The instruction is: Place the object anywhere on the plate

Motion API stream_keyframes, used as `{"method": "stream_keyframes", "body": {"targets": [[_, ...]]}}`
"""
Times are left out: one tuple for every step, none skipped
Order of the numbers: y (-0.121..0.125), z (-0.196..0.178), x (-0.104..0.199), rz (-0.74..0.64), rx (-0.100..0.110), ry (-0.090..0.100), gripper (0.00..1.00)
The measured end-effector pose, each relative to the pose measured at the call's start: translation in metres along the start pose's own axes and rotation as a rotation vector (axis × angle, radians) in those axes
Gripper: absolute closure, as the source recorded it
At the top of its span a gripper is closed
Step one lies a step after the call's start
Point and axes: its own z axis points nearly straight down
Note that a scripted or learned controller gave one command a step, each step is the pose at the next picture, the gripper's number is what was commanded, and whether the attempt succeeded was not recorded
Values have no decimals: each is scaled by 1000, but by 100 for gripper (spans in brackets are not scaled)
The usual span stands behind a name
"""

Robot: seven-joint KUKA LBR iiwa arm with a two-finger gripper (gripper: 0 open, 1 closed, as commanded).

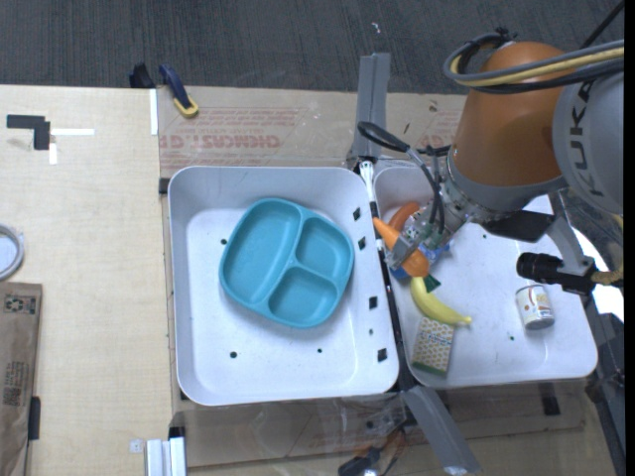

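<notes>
A light blue plate (pixel 287 262) with three compartments lies in the left white bin (pixel 198 355), nothing on it. My gripper (pixel 421 238) hangs below the orange wrist band at the left end of the right bin (pixel 496 365). It sits low over a small cluster: an orange carrot-shaped piece (pixel 382 232), a round orange thing (pixel 402 214) and a bit of blue (pixel 401 269). The arm hides part of this cluster. I cannot see anything lifted clear of the bin floor.
In the right bin also lie a yellow banana (pixel 438 306), a speckled flat packet (pixel 434 345) at the front, and a small white can (pixel 536 307) to the right. The ridge between the bins (pixel 382 296) runs just left of the gripper.
</notes>
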Motion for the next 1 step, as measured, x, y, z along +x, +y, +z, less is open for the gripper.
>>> {"method": "stream_keyframes", "body": {"targets": [[61, 26, 16, -100, 1, 1, 100]]}}
